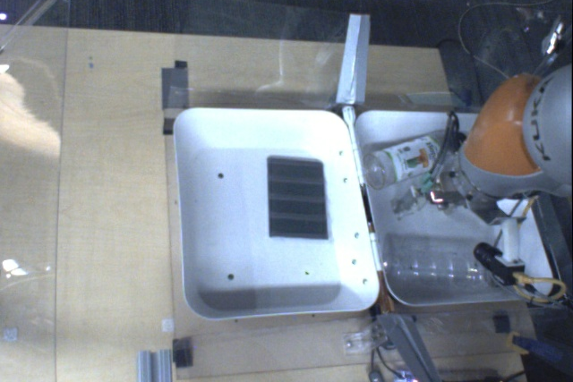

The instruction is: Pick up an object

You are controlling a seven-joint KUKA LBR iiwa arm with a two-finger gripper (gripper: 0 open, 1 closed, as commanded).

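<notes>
**Arm low over the right bin, beside a lying bottle**

At the far left the wooden bench [98,219] is bare apart from glare from a clear sheet. Next comes the left bin [201,192], a shallow white tray with rounded corners; on its floor lies a dark ribbed rectangular pad [297,197], its long side running from the far edge toward the near edge, roughly in the middle of the bin. A grey upright post [354,58] stands at the far side, where the two bins meet.

The right bin [421,282] holds a clear plastic bottle [405,160] with a white and green label. The bottle lies on its side in the far left part of that bin, its long axis running left to right with a slight tilt, the left end nearer the camera. Which end carries the cap cannot be made out. A second, transparent item near the front wall is too faint to identify.

The arm [528,134] comes in from the right, its orange band [500,131] above the wrist, bent down into the right bin. The gripper [428,191] sits just beside the bottle's near side, amid clear clutter; whether its fingers are spread or pressed together cannot be told.
</notes>
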